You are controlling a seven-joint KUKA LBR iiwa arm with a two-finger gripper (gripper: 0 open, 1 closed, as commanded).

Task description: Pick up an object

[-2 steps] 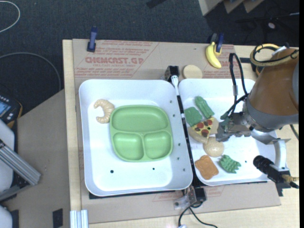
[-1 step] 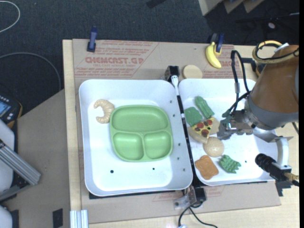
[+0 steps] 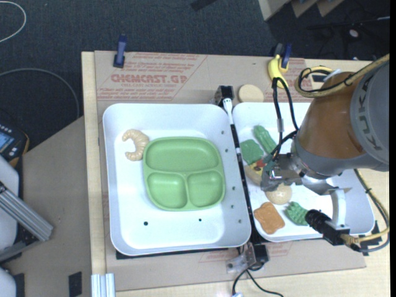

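My gripper [image 3: 270,177] hangs low over the left part of the right bin [image 3: 362,218], in among the toy foods. Right below it lies a pale round piece [image 3: 279,195]. An orange-brown piece [image 3: 269,217] and a small green piece [image 3: 296,213] lie toward the bin's front. Green vegetable pieces [image 3: 255,146] lie just beyond the gripper, near the bin's left wall. The arm's wrist hides the fingertips, and nothing shows between them.
The left bin [image 3: 117,166] holds a green divided plate [image 3: 184,172] and a tan croissant-like piece [image 3: 135,144] at its upper left. A pale disc [image 3: 250,93] lies on the cardboard behind the bins. Cables run over the right bin.
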